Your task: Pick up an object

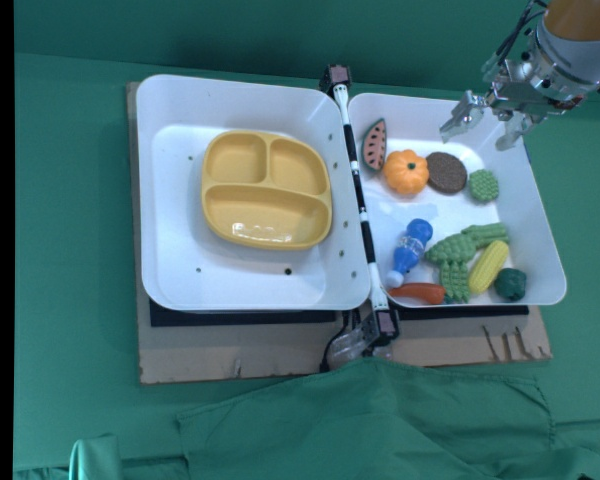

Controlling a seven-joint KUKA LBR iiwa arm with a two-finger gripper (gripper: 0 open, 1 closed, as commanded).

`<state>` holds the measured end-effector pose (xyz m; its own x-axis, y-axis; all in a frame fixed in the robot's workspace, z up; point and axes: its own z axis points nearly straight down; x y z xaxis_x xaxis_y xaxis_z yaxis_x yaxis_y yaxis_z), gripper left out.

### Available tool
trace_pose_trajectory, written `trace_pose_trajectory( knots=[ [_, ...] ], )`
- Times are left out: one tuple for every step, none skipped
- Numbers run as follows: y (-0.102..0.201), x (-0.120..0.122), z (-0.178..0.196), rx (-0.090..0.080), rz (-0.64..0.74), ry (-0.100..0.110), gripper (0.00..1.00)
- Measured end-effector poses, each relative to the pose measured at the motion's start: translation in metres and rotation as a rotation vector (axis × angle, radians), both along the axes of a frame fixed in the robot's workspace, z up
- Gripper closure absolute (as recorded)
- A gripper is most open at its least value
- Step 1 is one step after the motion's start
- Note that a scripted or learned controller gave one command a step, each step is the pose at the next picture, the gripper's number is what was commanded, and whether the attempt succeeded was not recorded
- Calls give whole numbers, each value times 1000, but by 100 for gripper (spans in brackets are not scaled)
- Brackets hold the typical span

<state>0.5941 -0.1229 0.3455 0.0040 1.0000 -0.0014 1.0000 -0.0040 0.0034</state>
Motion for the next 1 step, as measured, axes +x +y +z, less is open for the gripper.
trace_pose_trajectory(
  knots=[
    [-69, 21, -76, -2, -5, 5, 0]
  ],
)
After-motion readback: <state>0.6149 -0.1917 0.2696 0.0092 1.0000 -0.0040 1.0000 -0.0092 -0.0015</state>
